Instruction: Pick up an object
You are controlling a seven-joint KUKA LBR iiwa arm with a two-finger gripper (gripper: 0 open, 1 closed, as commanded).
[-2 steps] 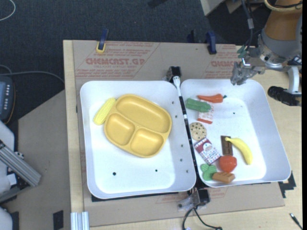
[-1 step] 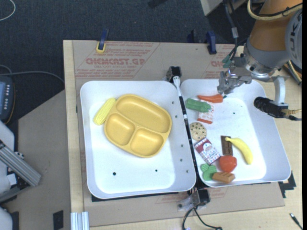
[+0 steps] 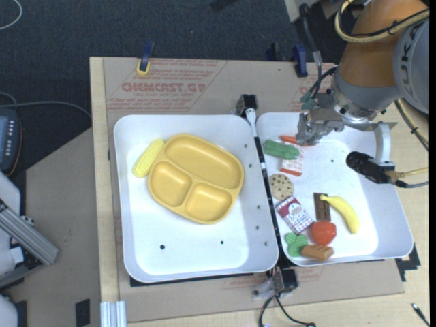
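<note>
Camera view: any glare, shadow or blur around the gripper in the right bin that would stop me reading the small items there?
Camera view: lighting is even, with no strong glare on the right bin; the gripper looks soft and dark, so its tips are hard to read; it hangs over the green item, with soft shadow beside it; the banana and tomato read sharply.

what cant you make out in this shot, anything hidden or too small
- Gripper, camera view: the wrist above blocks it, so any grasp is unreadable.
- Orange item by the green item: mostly under the gripper, identity unclear.
- Red packet: print too small.
- Arm: cut off by the top and right edges.
</note>
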